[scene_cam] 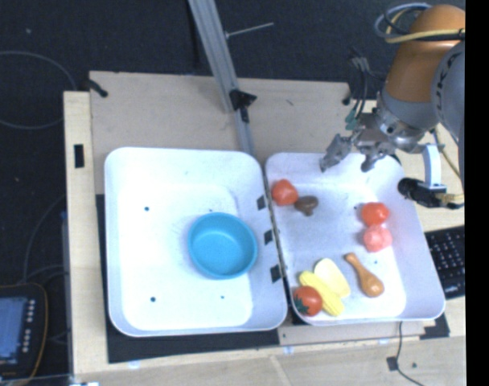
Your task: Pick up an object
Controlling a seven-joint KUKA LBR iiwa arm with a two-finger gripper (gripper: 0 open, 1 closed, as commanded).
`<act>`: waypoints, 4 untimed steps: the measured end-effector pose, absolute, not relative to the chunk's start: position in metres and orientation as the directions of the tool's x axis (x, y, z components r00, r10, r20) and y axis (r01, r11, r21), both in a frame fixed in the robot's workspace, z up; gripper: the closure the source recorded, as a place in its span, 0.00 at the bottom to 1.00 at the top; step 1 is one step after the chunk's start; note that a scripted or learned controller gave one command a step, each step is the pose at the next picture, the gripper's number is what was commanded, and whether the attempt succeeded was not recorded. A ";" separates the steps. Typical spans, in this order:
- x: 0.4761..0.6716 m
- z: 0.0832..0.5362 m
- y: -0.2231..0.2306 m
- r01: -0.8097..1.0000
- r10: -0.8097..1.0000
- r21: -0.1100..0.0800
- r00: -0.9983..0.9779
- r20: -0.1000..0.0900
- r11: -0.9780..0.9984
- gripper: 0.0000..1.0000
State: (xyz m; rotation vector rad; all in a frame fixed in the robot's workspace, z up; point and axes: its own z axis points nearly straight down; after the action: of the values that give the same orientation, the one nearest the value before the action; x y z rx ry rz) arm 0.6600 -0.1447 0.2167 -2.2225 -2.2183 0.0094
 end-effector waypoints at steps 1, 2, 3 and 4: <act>0.652 0.157 -0.143 1.000 1.000 -0.004 0.004 -0.003 -0.004 0.00; 0.651 0.105 -0.145 1.000 1.000 -0.002 0.008 -0.003 -0.008 0.00; 0.654 0.122 -0.145 1.000 1.000 0.006 0.011 -0.001 -0.011 1.00; 0.648 0.179 -0.138 1.000 1.000 0.004 0.005 0.002 -0.005 1.00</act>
State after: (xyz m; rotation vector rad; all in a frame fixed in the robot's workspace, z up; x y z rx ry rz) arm 0.6479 -0.1385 0.1788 -2.2283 -2.2163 -0.0071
